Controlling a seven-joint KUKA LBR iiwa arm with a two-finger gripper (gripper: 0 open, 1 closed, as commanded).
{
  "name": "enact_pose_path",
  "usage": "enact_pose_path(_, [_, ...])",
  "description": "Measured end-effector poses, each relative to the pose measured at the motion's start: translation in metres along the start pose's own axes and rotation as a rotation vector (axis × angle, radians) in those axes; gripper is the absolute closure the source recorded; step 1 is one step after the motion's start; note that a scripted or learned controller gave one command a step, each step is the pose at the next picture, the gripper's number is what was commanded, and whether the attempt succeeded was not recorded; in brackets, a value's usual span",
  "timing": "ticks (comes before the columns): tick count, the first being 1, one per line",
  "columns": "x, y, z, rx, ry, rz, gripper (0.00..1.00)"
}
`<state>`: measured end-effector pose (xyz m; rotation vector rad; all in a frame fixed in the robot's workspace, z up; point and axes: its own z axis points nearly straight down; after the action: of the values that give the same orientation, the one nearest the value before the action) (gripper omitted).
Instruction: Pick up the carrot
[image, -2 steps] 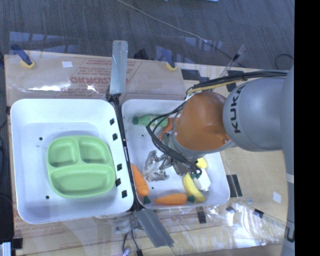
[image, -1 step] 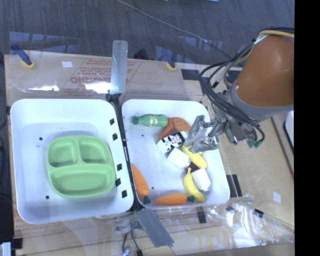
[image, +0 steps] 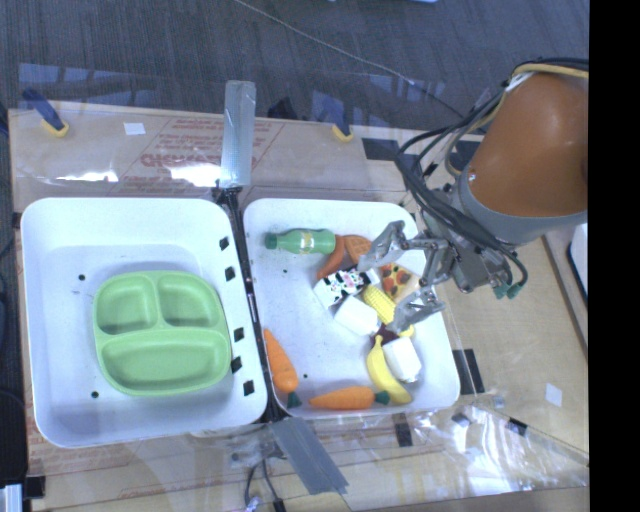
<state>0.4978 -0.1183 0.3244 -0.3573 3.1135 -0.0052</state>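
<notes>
**Carrot waits at the front wall, gripper is over the pile**

From my remote seat I read the scene from the left. The left bin (image: 40, 300) holds a green tray (image: 160, 332) with three compartments. In the right bin (image: 300, 330) there are two carrots. One carrot (image: 281, 363) lies against the left wall, its long axis running almost from back to front, a little slanted, green end toward the front corner. The other carrot (image: 342, 399) lies along the front wall, nearly parallel to it, its green end pointing right, close to a banana (image: 381, 374). Further back lies a green bottle (image: 301, 241).

The gripper (image: 408, 276) hovers at the right over a pile of small things, its fingers spread and holding nothing.

I think the step is still the approach. To do it well, I would move forward and left to the front carrot, turn the wrist so the fingers close across its short width, and stay off the wall and the banana.
</notes>
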Motion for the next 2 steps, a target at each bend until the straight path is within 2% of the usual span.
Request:
enact_pose_path(1, [0.004, 0.024, 0.134, -0.011, 0.015, -0.173, 0.00])
enact_pose_path(2, [0.004, 0.026, 0.214, -0.008, 0.013, -0.111, 0.00])
